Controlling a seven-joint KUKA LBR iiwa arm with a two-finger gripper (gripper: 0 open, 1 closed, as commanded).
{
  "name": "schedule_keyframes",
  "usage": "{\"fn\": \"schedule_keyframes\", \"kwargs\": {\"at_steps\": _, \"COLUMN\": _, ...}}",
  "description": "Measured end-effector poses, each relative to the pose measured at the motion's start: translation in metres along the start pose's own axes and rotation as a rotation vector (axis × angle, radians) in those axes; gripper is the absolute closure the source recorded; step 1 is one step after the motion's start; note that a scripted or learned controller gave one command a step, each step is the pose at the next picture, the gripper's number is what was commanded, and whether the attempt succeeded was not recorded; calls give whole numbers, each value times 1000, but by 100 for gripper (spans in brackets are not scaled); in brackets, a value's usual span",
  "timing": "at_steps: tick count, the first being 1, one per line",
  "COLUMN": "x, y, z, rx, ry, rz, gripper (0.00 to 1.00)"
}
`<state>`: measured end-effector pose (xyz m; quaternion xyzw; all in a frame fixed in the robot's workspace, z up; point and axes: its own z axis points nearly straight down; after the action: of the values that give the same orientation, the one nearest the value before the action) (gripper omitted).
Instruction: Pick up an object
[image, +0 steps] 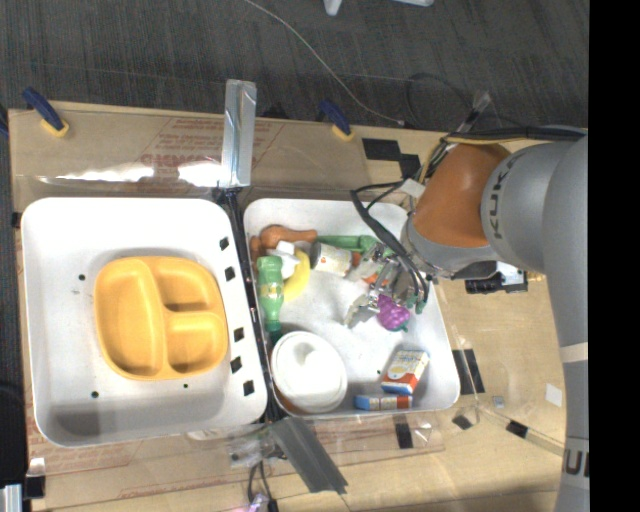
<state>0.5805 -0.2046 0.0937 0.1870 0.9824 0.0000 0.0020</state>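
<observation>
Grey arm (545, 200) reaching in from the right, bent down over the right bin's (440, 375) right edge. Orange band (455, 200) above the wrist, facing up toward the camera. Black cables looped beside it. Gripper (375, 300) low inside the bin, right of centre, angled leftward. Finger spread not readable from this slant.

There are two white bins (40, 300), one yellow tray (160, 315), one white bowl (308, 368), one green bottle (270, 290), one banana (299, 277), one purple thing (394, 313) and one small carton (405, 370).
</observation>
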Motion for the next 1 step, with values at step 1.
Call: {"fn": "schedule_keyframes", "kwargs": {"at_steps": 1, "x": 35, "y": -18, "z": 0, "rx": 0, "ry": 1, "rz": 74, "gripper": 0}}
